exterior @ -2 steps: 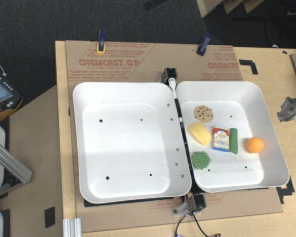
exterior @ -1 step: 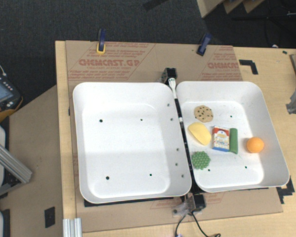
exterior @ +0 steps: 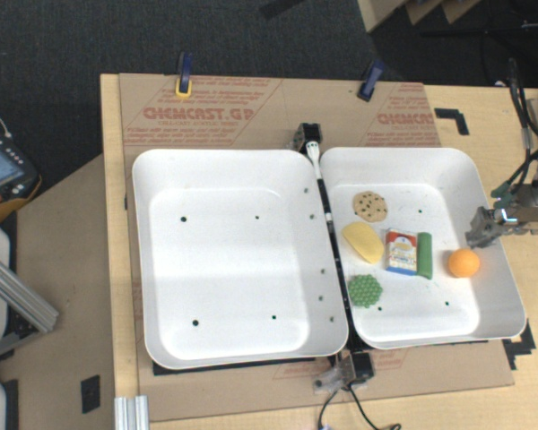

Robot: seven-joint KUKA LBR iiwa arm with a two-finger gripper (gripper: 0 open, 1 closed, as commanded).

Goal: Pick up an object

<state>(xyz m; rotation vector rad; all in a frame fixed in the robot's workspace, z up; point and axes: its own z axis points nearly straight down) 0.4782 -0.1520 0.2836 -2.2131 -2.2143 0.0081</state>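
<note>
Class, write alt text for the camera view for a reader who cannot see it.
The right white plastic bin holds a round brown cookie, yellow wedge, small red-and-white carton, green bar, green bumpy ball and orange ball. The gripper is at its right rim.

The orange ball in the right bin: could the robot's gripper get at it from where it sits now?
Probably yes. The orange ball lies apart from the red-and-green box, on the side of the right bin nearest the gripper, which sits at that rim. Nothing lies between them.
</note>
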